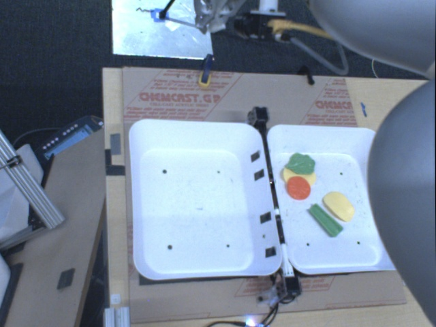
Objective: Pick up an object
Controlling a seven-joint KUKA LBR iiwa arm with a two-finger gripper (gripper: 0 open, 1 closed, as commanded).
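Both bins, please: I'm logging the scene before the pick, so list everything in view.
Left bin: one, white, left half of bench.
Right bin: one, white, beside it.
Green leafy piece: one, right bin, upper middle.
Red round piece: one, just below the leafy piece.
Yellow lump: one, right of the red piece.
Green stick: one, lying slantwise below the yellow lump.
Cardboard sheet: one, brown, under both bins.
Arm: one, grey, right edge.

Four toy foods (315, 195), right bin
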